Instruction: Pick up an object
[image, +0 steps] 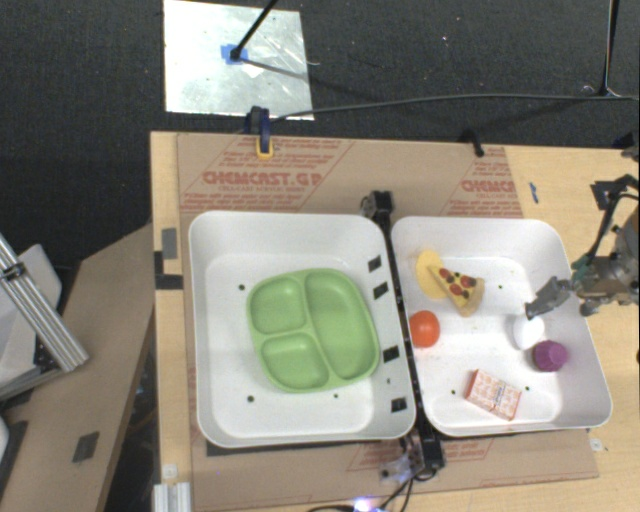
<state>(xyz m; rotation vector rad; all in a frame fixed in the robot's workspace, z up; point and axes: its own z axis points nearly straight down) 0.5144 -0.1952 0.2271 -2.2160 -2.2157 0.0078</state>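
Note:
The right bin (560, 245) holds several small things: a pizza slice (463, 289) lying against a yellow piece (430, 272), an orange ball (425, 328), a white egg-like object (527, 331), a purple object (550, 354) and a pink packet (493, 393). My gripper (567, 302) reaches in from the right edge and hangs over the bin's right side, just above and to the right of the white object. Its two grey fingers (547, 297) stand apart, open, with nothing between them.
The left bin (215, 300) holds a green divided plate (312, 328). A black hinge strip (392, 310) runs between the two bins. Both bins sit on a cardboard sheet (300, 170), with a foil sheet (235, 60) at the back.

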